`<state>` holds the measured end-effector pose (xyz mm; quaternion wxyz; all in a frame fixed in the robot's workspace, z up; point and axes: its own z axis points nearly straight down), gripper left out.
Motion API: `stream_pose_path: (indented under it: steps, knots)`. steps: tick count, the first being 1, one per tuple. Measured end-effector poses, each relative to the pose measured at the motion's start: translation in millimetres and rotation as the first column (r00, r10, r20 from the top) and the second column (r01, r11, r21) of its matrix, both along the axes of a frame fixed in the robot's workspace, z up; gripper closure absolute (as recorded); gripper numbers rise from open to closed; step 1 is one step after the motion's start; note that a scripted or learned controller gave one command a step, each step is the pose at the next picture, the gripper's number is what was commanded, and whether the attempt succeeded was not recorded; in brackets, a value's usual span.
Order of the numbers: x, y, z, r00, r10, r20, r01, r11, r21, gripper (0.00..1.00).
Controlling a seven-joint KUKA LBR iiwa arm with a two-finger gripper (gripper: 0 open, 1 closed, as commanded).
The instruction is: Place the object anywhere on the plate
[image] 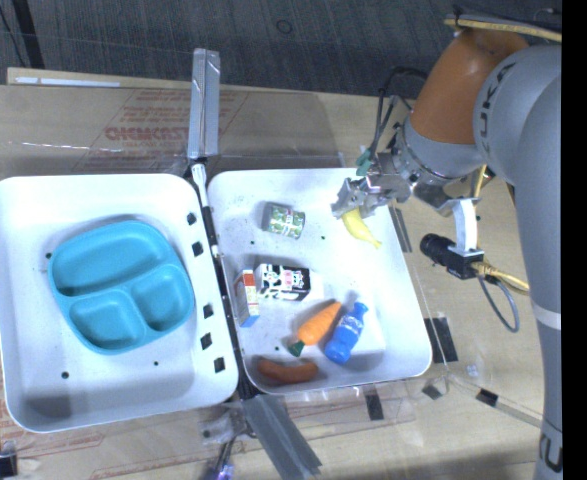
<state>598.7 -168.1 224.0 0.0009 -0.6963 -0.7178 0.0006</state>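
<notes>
claw (358, 196) up at the far right corner of the right bin (405, 280), w/ a banana (361, 227) right under it.
can't tell if my claw is open or closed, or if it has the banana, bc the metal bits hide that. banana touches the claw's low end & its long side runs down & to the right, tip near the bin's right wall. blue plate (121, 283) sits in the left bin (13, 298), far off to the left & a bit lower, past the wall btw the bins. so i think the next move is a long trip left. other stuff in my bin: can (284, 220), carrot (318, 325), blue bottle (345, 333), sausage (288, 370).
</notes>
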Motion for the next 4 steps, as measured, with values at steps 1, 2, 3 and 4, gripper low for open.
stream_pose_path:
  steps: [1, 2, 3, 4]
  knots:
    - [-33.1, 91.3, 15.5, 0.989, 0.146, -0.001, -0.146, 0.989, 0.001, 1.00]
    - [-41.8, 181.6, -33.2, 0.892, 0.452, -0.002, -0.452, 0.892, 0.002, 1.00]
    - [-49.9, 232.0, -33.4, 0.809, 0.588, -0.004, -0.588, 0.809, 0.003, 1.00]
    - [-49.8, 231.3, -33.3, 0.809, 0.587, -0.004, -0.587, 0.809, 0.003, 0.00]
